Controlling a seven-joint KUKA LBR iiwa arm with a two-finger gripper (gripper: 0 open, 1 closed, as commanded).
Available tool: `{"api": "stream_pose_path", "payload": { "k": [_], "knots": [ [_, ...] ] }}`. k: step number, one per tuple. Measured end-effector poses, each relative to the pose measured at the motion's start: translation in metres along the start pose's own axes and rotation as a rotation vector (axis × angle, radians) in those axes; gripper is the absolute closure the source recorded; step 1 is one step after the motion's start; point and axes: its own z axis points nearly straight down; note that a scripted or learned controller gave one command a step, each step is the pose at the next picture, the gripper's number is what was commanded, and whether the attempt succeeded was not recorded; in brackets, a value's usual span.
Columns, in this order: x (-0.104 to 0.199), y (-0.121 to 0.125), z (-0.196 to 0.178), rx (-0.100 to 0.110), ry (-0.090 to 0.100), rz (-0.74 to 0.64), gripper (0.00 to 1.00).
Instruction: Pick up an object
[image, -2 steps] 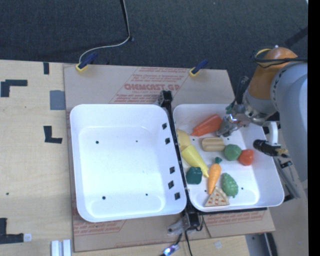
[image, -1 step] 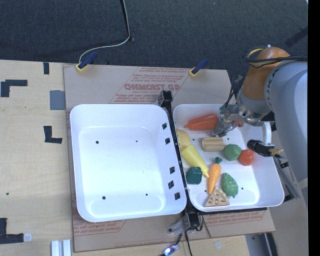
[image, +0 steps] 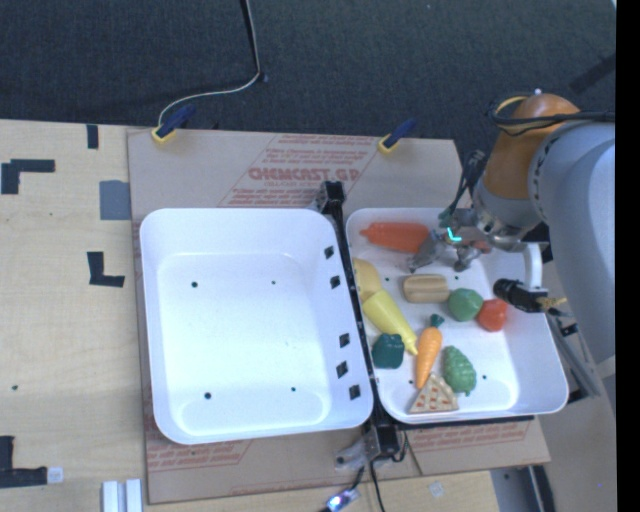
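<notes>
One carrot (image: 428, 352), one pizza slice (image: 433, 399), one claw (image: 446, 252)

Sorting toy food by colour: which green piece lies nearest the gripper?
The round green piece between the tan roll and the red ball; the teal piece and leafy piece lie farther from the gripper.

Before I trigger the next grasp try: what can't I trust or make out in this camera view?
1. Camera view: the far right corner of the right bin, covered by the arm.
2. Camera view: whether the tool touches the orange-red piece or the tan block; too small and blurred.
3. Camera view: what the teal piece is; too blurred.
</notes>
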Motion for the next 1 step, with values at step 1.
{"api": "stream_pose_path", "payload": {
  "k": [1],
  "knots": [
    [0.0454, 0.003, -0.0011, -0.012, -0.001, -0.003, 0.0]
  ]
}}
